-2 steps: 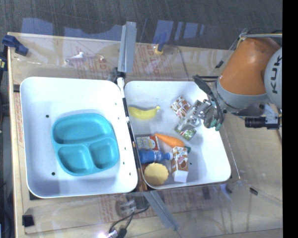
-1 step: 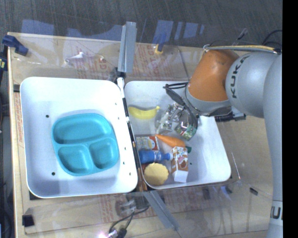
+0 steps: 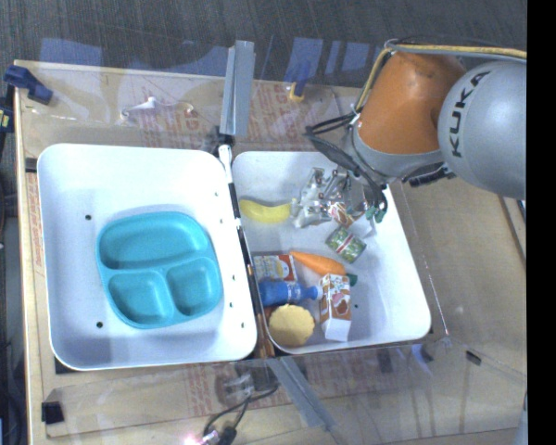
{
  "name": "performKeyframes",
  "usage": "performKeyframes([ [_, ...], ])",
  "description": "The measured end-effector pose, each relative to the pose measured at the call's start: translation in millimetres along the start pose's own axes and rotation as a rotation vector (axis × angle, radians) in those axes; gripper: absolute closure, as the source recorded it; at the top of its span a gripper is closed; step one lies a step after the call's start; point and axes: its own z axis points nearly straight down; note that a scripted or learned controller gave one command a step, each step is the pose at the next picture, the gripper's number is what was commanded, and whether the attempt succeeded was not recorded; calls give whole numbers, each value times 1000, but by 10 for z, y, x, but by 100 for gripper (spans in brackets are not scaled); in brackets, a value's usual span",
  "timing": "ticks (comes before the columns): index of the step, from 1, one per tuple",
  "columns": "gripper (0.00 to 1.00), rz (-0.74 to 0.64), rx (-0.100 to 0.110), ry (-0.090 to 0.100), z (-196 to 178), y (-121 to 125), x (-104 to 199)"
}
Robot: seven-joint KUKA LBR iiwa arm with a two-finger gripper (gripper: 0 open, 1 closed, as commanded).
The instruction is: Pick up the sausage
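My gripper (image 3: 326, 198) hangs low over the upper middle of the right bin (image 3: 403, 276), with the grey arm and its orange band coming in from the upper right. A small reddish-brown piece, which looks like the sausage (image 3: 341, 213), shows at the gripper's lower right edge and is partly hidden by it. I cannot tell whether the gripper touches it. A yellow banana (image 3: 264, 212) lies just left of the gripper.
Below the gripper lie a small green carton (image 3: 346, 244), a carrot (image 3: 320, 262), a snack packet (image 3: 273, 267), a blue bottle (image 3: 283, 292), a juice carton (image 3: 335, 306) and a yellow round item (image 3: 292, 324). The left bin (image 3: 65, 248) holds a blue divided tray (image 3: 157, 267).
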Motion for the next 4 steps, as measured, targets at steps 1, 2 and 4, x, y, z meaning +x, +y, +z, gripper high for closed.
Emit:
performKeyframes([
  [1,100,-294,-1,2,-143,-559,237],
  [2,100,-559,0,0,-325,-442,233],
  [4,100,-1193,-4,3,-302,-305,300],
])
